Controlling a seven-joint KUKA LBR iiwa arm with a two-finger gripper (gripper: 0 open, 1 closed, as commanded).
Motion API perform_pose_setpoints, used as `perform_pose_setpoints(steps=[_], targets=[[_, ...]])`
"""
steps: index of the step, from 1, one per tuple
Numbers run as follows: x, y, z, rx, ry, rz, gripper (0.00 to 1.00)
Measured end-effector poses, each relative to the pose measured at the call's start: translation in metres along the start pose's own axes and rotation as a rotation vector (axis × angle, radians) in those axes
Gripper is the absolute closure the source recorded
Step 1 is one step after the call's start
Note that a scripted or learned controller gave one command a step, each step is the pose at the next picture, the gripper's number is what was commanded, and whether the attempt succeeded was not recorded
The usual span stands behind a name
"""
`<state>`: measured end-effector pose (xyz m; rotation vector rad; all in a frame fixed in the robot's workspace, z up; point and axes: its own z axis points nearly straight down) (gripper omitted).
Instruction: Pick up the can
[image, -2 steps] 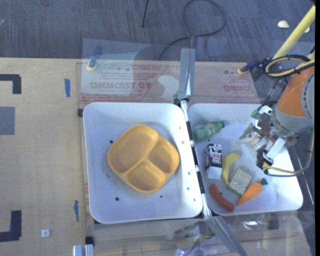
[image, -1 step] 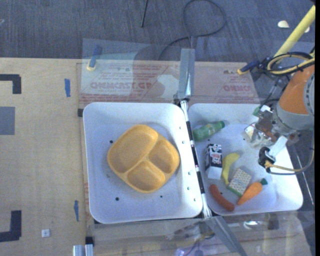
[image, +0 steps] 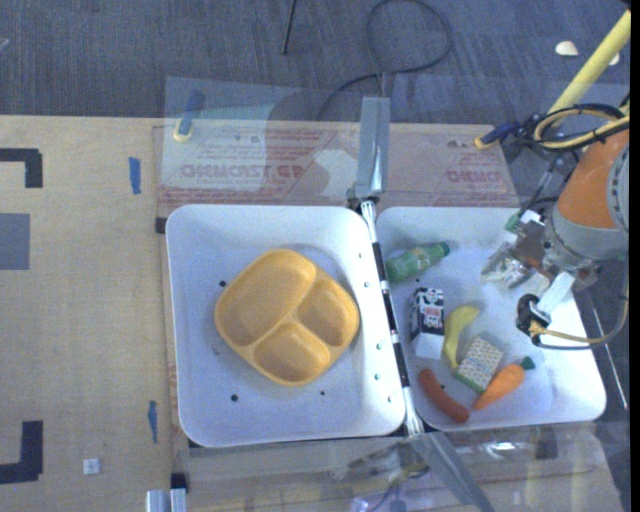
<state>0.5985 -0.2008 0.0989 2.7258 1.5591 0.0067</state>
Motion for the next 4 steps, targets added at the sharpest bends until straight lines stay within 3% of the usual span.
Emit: perform_pose_setpoints(steps=[1,2,3,4], targets=[[0.000,0.001,-0.010,-0.001,-0.001,0.000,1.00],[-0.007,0.010,-0.031,0.003,-0.003,0.020,1.00],[0.124,0.008,-0.163,0.003,-0.003,-0.169,1.00],[0.124,0.008,-0.162,0.003,-0.003,-0.169,0.00]])
